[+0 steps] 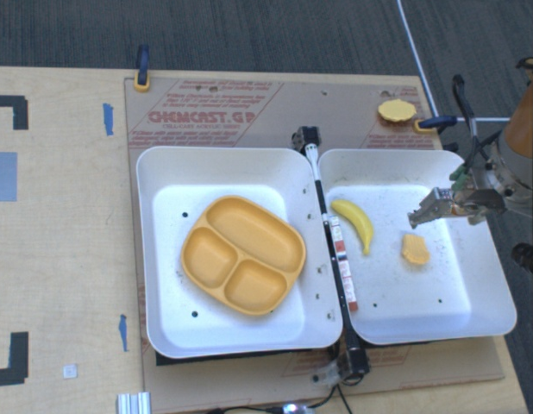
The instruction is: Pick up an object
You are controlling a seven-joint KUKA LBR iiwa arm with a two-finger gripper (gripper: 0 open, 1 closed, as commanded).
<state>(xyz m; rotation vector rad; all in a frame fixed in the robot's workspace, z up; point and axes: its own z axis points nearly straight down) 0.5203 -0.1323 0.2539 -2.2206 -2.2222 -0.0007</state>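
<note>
A yellow banana (356, 222) lies in the right bin (473, 317), near its left wall. A small orange-yellow food piece (415, 250) rests to the banana's right, in the middle of that bin. My gripper (430, 207) reaches in from the right, hovering over the right bin just above and slightly right of the orange piece. Nothing is held in it. In the left bin (163, 231) sits a yellow plate (242, 254) with three compartments.
A round yellow toy (397, 111) and a blue clamp (437, 123) sit on the cardboard behind the right bin. A black divider bar with a red-and-white label (337, 248) runs between the bins. A thin white cable (413, 41) slants across the upper right.
</note>
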